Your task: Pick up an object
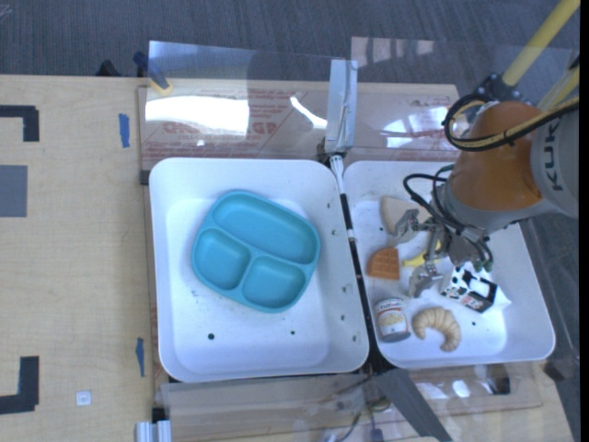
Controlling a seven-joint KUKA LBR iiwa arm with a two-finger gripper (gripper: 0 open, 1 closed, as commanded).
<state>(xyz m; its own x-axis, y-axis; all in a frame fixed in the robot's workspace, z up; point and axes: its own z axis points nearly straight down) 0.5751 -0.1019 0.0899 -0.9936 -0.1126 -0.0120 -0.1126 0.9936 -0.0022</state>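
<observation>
tool [425, 263] is down in the right bin [529, 334] between the orange wedge [385, 264] and black-and-white toy [467, 287], croissant [439, 325] just below; honestly can't tell if it's open or gripping anything

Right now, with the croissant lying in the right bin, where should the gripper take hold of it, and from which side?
Probably from straight above, across the thick middle of the croissant. It lies flat and curved near the front wall of the right bin, with bare floor on both sides of its middle, so fingers can drop there. The small can sits close to its left tip, so avoid that end.
</observation>
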